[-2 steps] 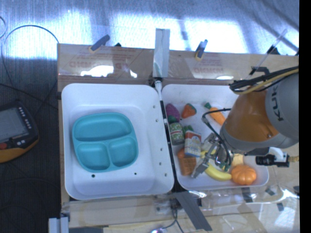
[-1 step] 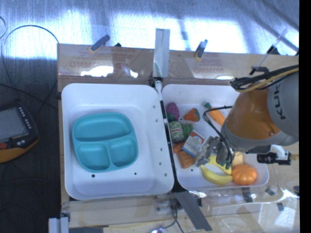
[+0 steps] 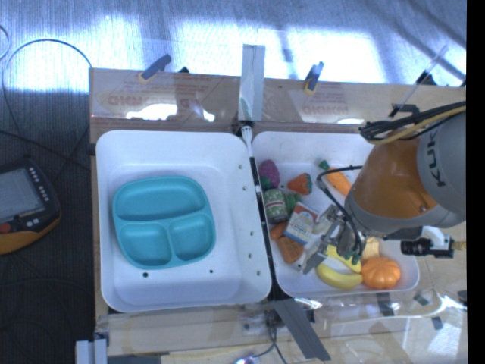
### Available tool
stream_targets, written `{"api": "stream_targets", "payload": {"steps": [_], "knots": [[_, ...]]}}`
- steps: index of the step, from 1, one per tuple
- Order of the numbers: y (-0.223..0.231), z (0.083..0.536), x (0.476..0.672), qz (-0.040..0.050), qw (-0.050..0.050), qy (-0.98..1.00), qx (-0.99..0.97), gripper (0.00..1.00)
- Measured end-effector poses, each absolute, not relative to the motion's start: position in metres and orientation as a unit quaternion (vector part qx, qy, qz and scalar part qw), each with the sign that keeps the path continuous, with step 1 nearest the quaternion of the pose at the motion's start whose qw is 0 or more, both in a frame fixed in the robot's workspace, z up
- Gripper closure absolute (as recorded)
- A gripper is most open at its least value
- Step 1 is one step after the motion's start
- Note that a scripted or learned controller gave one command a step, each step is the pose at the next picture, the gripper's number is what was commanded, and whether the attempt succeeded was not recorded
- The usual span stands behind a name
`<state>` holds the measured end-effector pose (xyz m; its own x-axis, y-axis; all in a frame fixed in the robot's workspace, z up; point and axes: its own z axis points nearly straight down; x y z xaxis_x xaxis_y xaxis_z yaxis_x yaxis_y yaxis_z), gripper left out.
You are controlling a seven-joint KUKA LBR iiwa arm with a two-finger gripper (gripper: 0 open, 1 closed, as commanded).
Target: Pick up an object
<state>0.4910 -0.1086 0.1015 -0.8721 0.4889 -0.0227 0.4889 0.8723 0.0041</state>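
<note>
The right bin (image 3: pixel 303 139) holds a heap of toy foods. Among them are a yellow banana (image 3: pixel 339 277), an orange pumpkin (image 3: pixel 381 273), a small white carton (image 3: pixel 301 224), a purple fruit (image 3: pixel 269 174), a carrot (image 3: pixel 339 180) and a green-patterned piece (image 3: pixel 274 202). My gripper (image 3: pixel 324 252) is low in this bin, slanting down to the left. It hangs just above the banana's left end and beside a flat orange piece (image 3: pixel 289 249). Its fingers look open, with nothing seen between them. The arm's orange band hides the bin's right part.
The left bin (image 3: pixel 151 146) holds a teal divided plate (image 3: pixel 163 221). A ridge (image 3: pixel 258 218) separates the two bins. Clips and a grey upright post (image 3: pixel 252 82) stand on the cardboard behind them. A handheld pendant (image 3: pixel 26 199) lies off the bench at far left.
</note>
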Motion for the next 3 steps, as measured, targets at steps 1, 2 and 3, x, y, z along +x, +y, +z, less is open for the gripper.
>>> {"api": "stream_targets", "payload": {"steps": [1, 2, 3], "knots": [[-0.147, 0.091, 0.626, -0.0002, 0.009, 0.971, 0.240, 0.00], [-0.118, 0.091, 0.642, -0.0109, -0.010, 0.963, 0.270, 0.00], [-0.206, 0.090, 0.604, -0.0017, 0.007, 0.969, 0.246, 0.00]]}}
